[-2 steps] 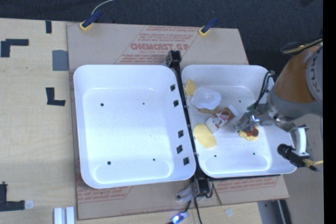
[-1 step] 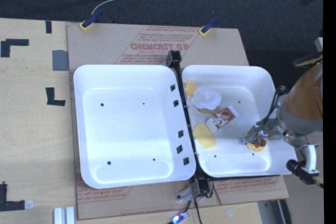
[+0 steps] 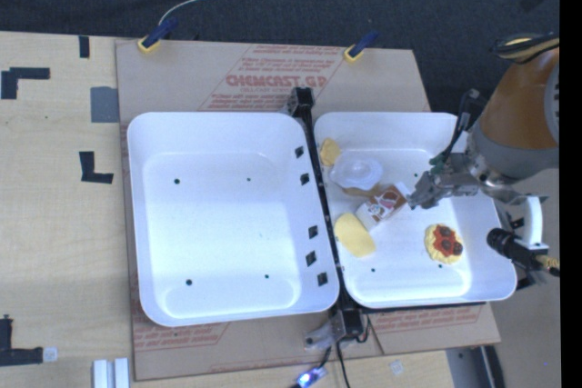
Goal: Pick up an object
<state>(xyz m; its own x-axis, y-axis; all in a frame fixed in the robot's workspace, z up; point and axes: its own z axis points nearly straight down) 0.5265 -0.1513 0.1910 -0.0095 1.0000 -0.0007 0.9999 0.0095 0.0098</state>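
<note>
While the grey arm with its orange band is seen reaching in from the right, its dark two-finger gripper is found low over the right-hand shallow white plastic bin, near the bin's middle

Fingers: too dark and small against the wrist to be judged; whether they are spread or closed cannot be told, and nothing is seen held between them

Contents of the right bin, as noted:
- a small brown and white packet with a red mark, lying tilted just left of the gripper tip, very near it; contact cannot be confirmed
- a clear, crumpled plastic cup or wrapper, just above the packet and touching it
- a small pale yellow piece by the bin's left wall, above the clear plastic
- a pale yellow rounded block, below the packet, close to the left wall
- a yellow round toy with a red and dark top, below and slightly right of the gripper, apart from it

The left-hand shallow white plastic bin is seen beside the right one, their inner walls meeting along a row of black clips

Both bins are set on a brown cardboard sheet with red print, held at its far edge by two blue and yellow clamps
</note>
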